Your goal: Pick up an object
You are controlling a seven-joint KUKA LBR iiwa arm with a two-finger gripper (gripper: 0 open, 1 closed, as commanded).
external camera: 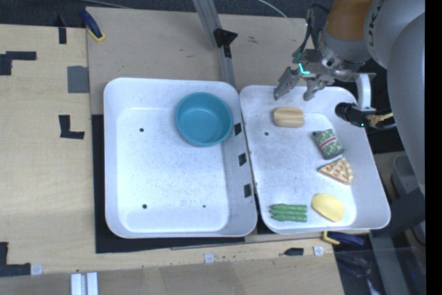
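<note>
In the left bin (124,148) one blue bowl (203,119) stands upright near the upper right corner of that bin. In the right bin (290,162) there are five small things. A tan bread roll (288,117) lies at the top. Below it on the right lie a green packet (327,143) and a pizza slice (337,171). A yellow lemon (327,207) and a bundle of green beans (288,212) lie at the bottom, apart from each other.

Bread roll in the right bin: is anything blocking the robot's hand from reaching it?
Nothing visible is. The hand hovers open just above the bread roll, with bare bin floor between them. The green packet and pizza slice lie off to the side.
</note>
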